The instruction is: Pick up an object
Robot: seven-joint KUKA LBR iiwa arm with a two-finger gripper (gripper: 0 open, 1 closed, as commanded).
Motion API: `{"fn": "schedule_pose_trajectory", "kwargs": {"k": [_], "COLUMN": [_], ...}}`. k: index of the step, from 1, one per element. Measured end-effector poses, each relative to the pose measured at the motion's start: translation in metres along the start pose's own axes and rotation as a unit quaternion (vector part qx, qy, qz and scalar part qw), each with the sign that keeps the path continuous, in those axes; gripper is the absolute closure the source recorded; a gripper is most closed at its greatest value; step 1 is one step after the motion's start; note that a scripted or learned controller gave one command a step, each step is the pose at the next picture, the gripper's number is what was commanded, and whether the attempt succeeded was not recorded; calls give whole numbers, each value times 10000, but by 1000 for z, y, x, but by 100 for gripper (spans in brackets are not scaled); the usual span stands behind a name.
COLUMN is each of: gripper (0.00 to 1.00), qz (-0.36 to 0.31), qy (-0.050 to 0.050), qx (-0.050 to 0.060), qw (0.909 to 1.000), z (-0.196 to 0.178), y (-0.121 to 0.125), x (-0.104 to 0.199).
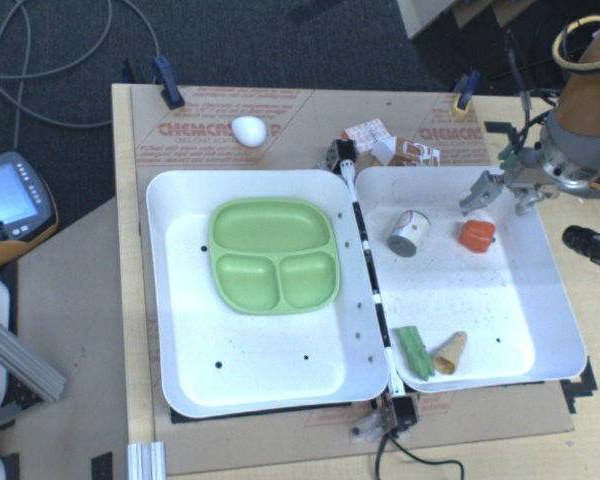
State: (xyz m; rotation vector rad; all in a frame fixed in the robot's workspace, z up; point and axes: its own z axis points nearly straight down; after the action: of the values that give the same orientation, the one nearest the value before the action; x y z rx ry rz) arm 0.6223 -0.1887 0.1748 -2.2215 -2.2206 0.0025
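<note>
The orange object [477, 235] is lying in the right bin [540, 298], near its far edge, just beside and slightly nearer the bench's front than the end effector [502, 190], whose fingers are standing spread open with nothing between them. A small can [407, 234], a green block [414, 351] and a cone [449, 352] are sharing that bin. The left bin [180, 298] is holding a green divided plate [276, 255].

Even bright overhead light; white bins [280, 388] slightly glary; soft short shadows; mild overall softness.
</note>
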Motion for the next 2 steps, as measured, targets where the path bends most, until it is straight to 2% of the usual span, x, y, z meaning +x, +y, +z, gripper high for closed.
{"fn": "schedule_pose_trajectory", "kwargs": {"k": [1,2], "gripper": [0,0], "qz": [0,-8], "qy": [6,-1], "qx": [1,-18], "qw": [10000,10000], "z": [78,90], "y": [2,16], "x": [-5,-13]}}
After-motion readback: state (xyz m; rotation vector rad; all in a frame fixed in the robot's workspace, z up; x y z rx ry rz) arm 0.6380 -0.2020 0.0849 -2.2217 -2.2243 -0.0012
